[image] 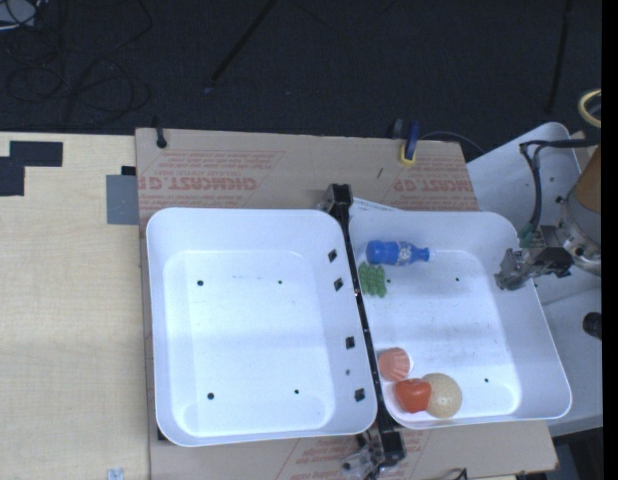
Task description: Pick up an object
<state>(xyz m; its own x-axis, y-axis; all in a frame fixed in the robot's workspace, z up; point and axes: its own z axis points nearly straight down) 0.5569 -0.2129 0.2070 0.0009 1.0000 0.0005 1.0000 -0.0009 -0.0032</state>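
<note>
The right bin [509,368] holds a blue bottle [396,254] lying on its side near the back left. A green lumpy object [373,279] lies just below it by the divider. At the front left corner sit a pale orange ball [393,363], a red object [413,395] and a cream ball [443,394], close together. My gripper [511,269] hangs over the bin's right rim, well to the right of all the objects. Nothing is visible between its fingers.
The left bin [169,268] stands beside the right one, with a black clamp bar [351,298] between them. Both rest on a cardboard sheet [239,173]. The arm and its cables [564,218] come in from the right.
</note>
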